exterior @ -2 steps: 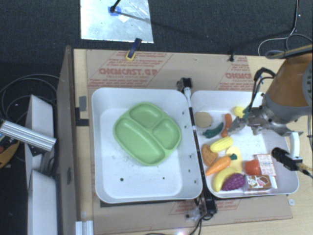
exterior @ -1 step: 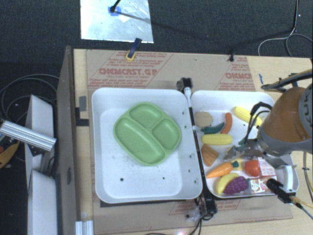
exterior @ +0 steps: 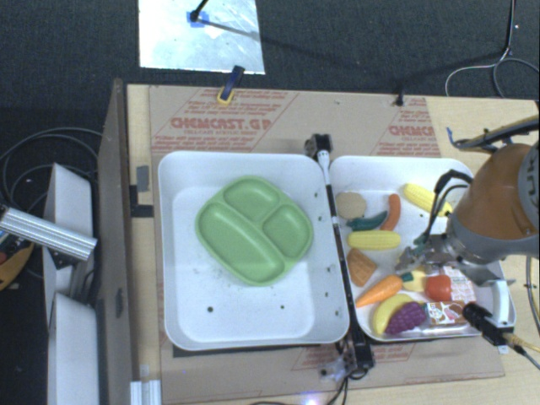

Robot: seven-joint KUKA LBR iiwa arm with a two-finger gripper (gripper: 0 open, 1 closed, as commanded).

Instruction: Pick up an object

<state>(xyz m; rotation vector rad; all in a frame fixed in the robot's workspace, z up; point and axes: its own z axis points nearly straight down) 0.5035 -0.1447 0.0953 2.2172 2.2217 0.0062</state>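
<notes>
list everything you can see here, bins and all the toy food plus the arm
white bins: 2, white, side by side on the bench
divided plate: 1, green, in the left bin
corn cobs: 2, yellow, right bin, one mid-left, one at the top right
carrot: 1, orange, right bin, lower left
banana: 1, yellow, right bin, near front edge
grapes: 1 bunch, purple, beside the banana
tomato: 1, red, right bin, below the gripper
sausage: 1, orange-red, right bin, upper middle
round bun: 1, tan, right bin, upper left
teal piece: 1, dark teal, under the bun
foil sheet: 1, silver, on the floor behind the bench
arm: 1, grey with orange band, over the right bin
gripper: 1, dark, low over the food
</notes>
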